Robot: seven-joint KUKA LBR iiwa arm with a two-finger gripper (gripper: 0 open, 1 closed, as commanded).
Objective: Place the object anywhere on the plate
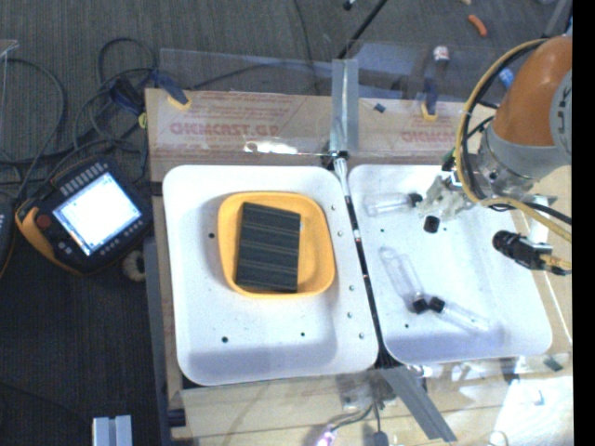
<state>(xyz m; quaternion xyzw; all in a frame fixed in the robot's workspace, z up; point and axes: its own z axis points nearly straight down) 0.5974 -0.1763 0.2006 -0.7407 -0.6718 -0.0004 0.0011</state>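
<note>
A yellow square plate (319,249) sits in the middle of the left bin (279,351). A black ridged rectangular block (269,246) lies flat on the plate, well inside its rim. My gripper (434,204) hangs over the upper part of the right bin (465,342), far to the right of the plate and apart from the block. Nothing shows held in it. The grey arm with its orange band (544,72) comes in from the upper right.
Clear plastic tubes lie in the right bin: one (389,203) just left of the gripper, one (402,272) near the middle, and a black-capped one (429,305) lower down. A teach pendant (88,214) lies on the floor left of the bench.
</note>
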